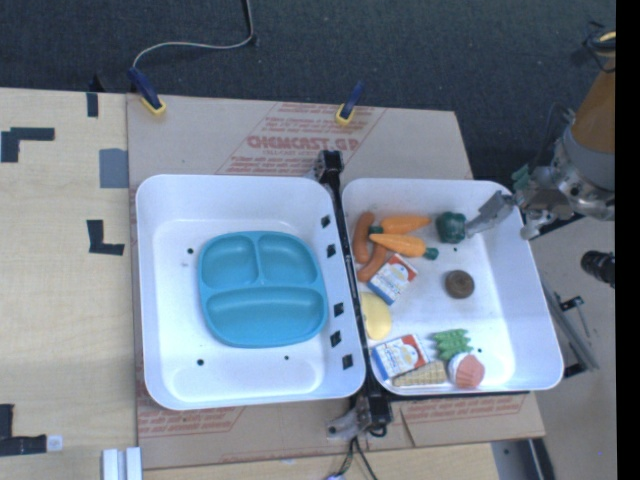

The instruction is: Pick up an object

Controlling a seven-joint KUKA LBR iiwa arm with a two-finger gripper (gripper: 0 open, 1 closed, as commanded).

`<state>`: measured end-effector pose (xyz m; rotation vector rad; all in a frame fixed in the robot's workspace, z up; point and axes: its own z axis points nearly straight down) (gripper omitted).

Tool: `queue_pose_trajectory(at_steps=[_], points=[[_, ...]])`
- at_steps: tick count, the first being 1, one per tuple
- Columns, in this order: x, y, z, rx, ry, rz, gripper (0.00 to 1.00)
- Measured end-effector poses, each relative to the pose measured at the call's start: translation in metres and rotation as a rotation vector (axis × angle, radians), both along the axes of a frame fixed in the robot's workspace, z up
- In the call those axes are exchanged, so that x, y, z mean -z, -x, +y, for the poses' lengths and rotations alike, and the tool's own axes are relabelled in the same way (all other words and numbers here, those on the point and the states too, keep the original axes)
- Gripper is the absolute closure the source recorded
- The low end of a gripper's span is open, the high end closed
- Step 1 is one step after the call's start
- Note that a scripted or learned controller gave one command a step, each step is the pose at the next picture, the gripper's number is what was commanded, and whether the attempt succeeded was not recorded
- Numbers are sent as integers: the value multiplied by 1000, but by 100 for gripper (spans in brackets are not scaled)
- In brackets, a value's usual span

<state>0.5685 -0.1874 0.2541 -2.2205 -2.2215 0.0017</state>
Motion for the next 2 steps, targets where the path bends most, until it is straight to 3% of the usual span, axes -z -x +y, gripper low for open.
queue_pose_trajectory(at_steps=[1, 2], points=[[164, -69, -13, -2, 1, -3, 0], [145, -100, 32, -2, 0, -1, 0]])
